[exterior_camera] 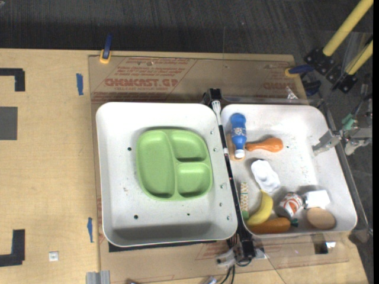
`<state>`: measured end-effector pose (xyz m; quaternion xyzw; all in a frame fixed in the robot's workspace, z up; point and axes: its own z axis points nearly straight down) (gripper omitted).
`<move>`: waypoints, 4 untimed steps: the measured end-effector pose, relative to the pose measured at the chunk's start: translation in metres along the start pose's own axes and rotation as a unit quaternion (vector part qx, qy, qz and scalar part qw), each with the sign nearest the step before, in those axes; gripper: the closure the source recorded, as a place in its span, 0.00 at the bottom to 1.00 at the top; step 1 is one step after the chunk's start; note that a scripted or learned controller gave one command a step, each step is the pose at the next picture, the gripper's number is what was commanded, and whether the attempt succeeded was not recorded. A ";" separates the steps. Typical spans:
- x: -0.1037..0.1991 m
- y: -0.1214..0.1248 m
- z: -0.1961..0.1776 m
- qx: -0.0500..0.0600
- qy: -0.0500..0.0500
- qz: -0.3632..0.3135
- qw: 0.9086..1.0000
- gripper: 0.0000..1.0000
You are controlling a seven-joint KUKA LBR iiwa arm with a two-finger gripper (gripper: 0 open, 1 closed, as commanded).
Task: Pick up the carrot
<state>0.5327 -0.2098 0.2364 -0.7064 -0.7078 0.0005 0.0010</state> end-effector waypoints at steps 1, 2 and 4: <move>-0.013 0.062 0.002 -0.003 -0.002 -0.010 1.000 0.00; -0.010 0.003 0.105 0.003 0.004 -0.011 1.000 0.00; 0.082 0.124 0.150 0.029 -0.009 0.194 0.980 0.00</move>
